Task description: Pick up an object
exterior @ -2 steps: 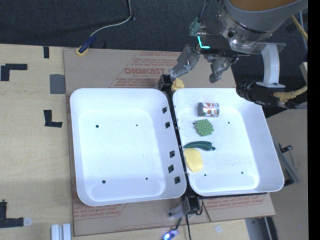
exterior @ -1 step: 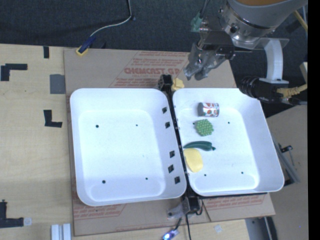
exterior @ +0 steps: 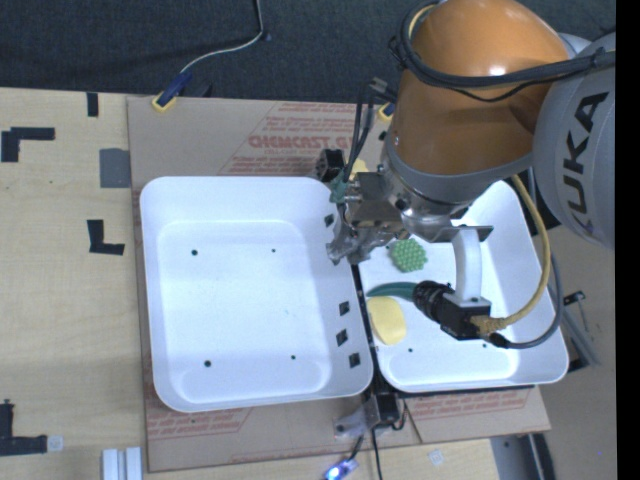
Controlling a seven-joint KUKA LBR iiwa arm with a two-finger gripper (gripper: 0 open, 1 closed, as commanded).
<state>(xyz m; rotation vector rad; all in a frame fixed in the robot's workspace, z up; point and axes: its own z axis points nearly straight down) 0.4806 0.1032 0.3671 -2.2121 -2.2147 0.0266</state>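
So the gripper is hanging just right of the frame's center, right over the seam where the two bins meet. From this angle I honestly can't tell if it's clenched or released, and I don't see anything caught in it. The big arm comes in from the upper right, with its orange dome covering a good chunk of the right bin.

Stuff to grab is all in that right bin, on its left side. There's a bumpy green ball just right of the gripper and slightly lower. Below that lies a thin dark green strip, curved, and under it a yellow lump sitting close to the bin's left wall (could be foam or a sponge, too small to say). The strip and the lump look like they're touching or nearly so.

The left bin fills the center-left of the frame. Both bins rest on a cardboard sheet with red print, on top of a wooden bench that has black tape marks along the left.
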